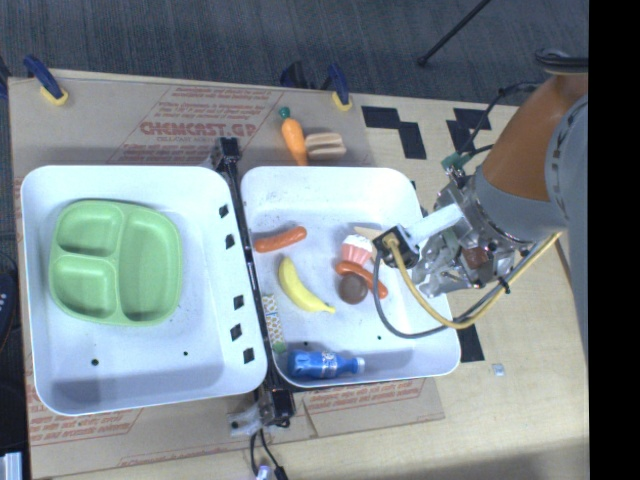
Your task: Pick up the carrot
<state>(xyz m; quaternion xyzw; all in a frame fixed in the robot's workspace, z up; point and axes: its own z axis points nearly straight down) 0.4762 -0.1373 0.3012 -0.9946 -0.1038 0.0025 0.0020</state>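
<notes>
Carrot (293, 138) lies on the bench at the upper middle of the frame, outside the right bin (400, 183), just beside a bun-like piece (325, 146). My gripper (440, 266) hangs over that bin's right rim, well apart from the carrot. Whether my grip is released or clenched I cannot tell.

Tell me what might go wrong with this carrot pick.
The carrot lies on the bench behind the right bin, close beside a tan bun; a grasp may catch the bun. The tool hangs over that bin's right side, nearer the orange sausage, which might be taken for the carrot.
</notes>
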